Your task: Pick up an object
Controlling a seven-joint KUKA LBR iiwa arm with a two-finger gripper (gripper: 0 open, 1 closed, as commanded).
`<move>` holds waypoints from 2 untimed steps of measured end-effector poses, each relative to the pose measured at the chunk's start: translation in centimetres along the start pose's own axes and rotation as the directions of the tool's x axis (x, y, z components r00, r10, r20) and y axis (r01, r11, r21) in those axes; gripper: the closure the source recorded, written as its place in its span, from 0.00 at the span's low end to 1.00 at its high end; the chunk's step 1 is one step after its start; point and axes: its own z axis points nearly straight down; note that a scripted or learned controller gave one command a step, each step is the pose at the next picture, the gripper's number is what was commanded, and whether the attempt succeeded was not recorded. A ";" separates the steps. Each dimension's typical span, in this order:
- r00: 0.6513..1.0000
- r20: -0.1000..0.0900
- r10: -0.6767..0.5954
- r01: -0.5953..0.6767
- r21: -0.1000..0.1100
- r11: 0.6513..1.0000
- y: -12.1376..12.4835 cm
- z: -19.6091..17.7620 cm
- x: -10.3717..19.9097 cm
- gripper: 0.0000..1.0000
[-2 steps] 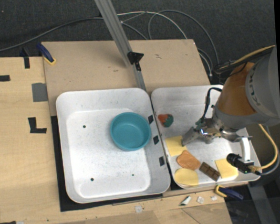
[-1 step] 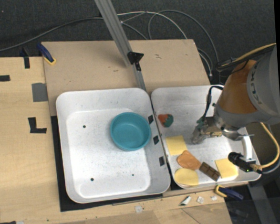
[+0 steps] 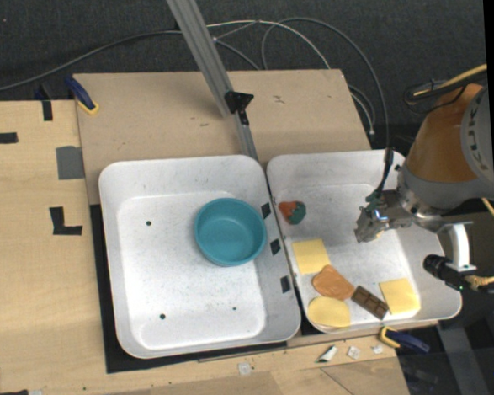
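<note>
The end effector (image 3: 369, 224) hangs over the right bin (image 3: 337, 165), near that bin's right side, above bare white floor. Whether it is spread or pressed together I cannot tell at this size; nothing shows in its grasp.

The nearest candidates lie toward the bin's front. A yellow square (image 3: 311, 255) sits left of the end effector, with an orange-brown piece (image 3: 332, 283) just in front of it, touching or overlapping a pale yellow round piece (image 3: 329, 313). A dark brown bar (image 3: 369, 301) lies between these and a second yellow square (image 3: 400, 296) near the front right corner. A small red and green object (image 3: 294, 212) sits apart, close to the bin's left wall.

These look like light, flat toy foods, likely stiff and smooth, so best pinched across their edges. The red and green object stands taller and clear of neighbours, probably the easiest hold.

In the left bin (image 3: 137, 187) rests a blue bowl (image 3: 229, 231), best taken by its rim.
</note>
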 end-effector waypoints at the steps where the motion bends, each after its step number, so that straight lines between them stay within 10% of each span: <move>1: 1.000 0.000 -0.002 0.002 -0.001 1.000 0.7 -4.6 -0.6 1.00; 2: 1.000 0.001 -0.002 0.002 -0.002 1.000 0.9 -9.9 -0.5 1.00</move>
